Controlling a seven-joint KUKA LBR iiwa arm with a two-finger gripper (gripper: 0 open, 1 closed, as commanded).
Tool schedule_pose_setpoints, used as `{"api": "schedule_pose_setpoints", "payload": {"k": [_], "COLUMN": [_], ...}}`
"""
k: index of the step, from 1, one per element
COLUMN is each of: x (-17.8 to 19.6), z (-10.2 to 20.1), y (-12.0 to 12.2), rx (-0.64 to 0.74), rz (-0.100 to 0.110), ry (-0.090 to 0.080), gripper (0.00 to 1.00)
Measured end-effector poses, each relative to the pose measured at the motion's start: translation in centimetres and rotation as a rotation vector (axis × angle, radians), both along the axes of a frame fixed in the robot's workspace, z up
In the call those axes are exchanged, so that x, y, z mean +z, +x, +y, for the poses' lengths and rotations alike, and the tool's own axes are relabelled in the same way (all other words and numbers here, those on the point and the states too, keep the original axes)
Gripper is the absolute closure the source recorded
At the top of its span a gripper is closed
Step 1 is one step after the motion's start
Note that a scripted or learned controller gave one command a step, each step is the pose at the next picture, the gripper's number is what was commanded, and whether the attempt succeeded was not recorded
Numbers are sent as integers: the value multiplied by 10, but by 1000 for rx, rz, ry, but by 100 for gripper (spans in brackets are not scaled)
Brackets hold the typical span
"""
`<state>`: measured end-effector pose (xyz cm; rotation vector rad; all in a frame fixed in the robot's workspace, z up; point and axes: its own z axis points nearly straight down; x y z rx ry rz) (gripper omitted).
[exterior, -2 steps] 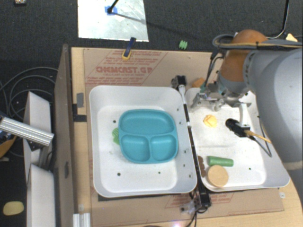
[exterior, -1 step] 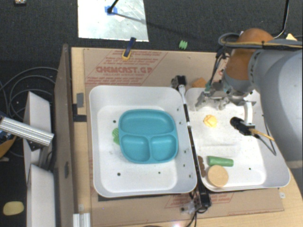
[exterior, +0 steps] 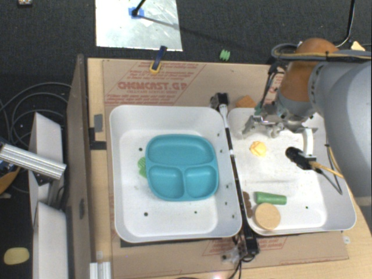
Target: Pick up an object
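Black carpet floor | cardboard-topped bench (exterior: 174, 77) | two white bins (exterior: 125, 173) | jaws (exterior: 264, 127) state: cannot tell

grey arm (exterior: 343, 86) entering from the right, orange band (exterior: 302, 68) above the wrist, wrist angled down and to the left, gripper (exterior: 263, 127) low at the upper right, metal fingers (exterior: 251, 125) splayed apart, nothing between them

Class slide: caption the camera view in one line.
Robot hand above the right bin near a yellow piece; blue tray in the left bin.
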<state>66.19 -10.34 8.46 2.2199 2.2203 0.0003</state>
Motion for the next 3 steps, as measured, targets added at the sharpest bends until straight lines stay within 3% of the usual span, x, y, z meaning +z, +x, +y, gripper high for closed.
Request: {"api": "schedule_pose_setpoints", "payload": {"k": [1, 3], "x": [0, 1], "z": [15, 1], "y": [-26, -28], "rx": [0, -1], "rz": [2, -1], "ry": [1, 0], "gripper": [0, 0]}}
